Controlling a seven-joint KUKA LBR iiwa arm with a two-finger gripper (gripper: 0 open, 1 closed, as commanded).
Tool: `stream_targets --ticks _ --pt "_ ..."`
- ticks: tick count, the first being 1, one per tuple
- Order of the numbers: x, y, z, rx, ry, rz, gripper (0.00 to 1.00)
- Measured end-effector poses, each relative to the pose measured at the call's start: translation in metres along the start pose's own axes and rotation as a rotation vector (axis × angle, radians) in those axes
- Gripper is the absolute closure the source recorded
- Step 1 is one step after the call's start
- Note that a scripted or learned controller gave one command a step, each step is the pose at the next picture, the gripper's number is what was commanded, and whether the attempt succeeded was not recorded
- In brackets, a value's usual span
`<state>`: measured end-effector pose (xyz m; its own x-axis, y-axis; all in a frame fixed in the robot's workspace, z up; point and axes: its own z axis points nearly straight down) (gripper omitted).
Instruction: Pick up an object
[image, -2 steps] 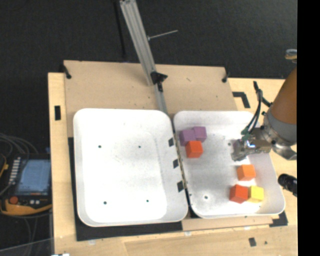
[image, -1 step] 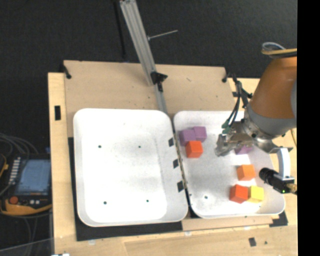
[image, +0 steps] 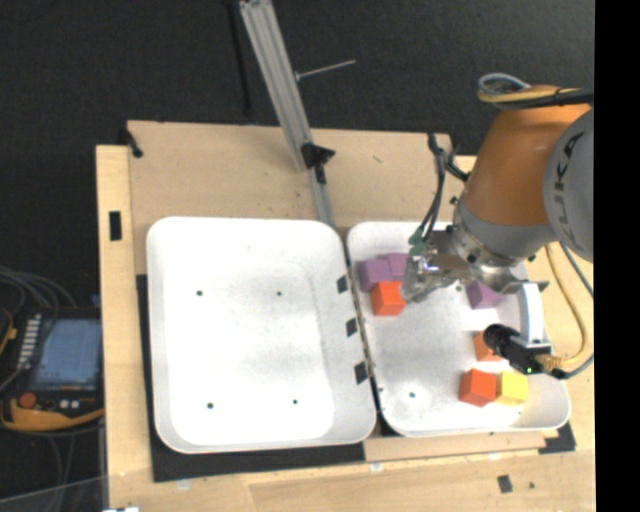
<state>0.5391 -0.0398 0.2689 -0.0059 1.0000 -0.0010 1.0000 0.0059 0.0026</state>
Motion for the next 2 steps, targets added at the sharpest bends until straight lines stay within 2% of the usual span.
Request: stream_targets --ticks 1,2 --pt "0.048 0.014 0.017 0.004 0.001 0.000 1.00" --pt "0.094 0.037 0.016 0.001 0.002 -0.001 1.00"
